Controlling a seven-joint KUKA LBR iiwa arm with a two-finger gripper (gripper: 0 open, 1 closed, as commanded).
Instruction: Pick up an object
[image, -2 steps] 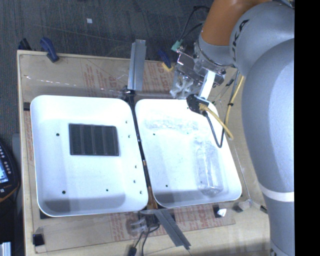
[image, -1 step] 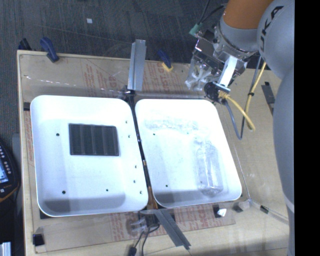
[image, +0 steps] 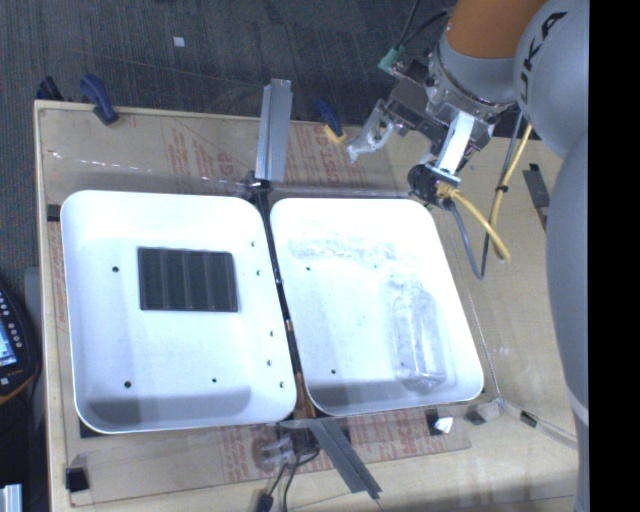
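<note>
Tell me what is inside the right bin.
A clear plastic bottle lies along the right side of the right bin. A crinkled clear film sits near its far edge. Whatever is beneath them cannot be made out.

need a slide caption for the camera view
Arm's hand raised behind right bin holding a clear bottle; dark slatted block in left bin.

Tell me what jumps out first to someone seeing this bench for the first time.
The dark ribbed rectangular object lying flat in the left white bin catches the eye first, black against white. Next is the grey arm with its orange band, reaching in from the upper right, its gripper raised above the far edge of the right bin. Easiest to miss is a clear plastic bottle lying in the right bin's right half, nearly invisible against the white.
</note>
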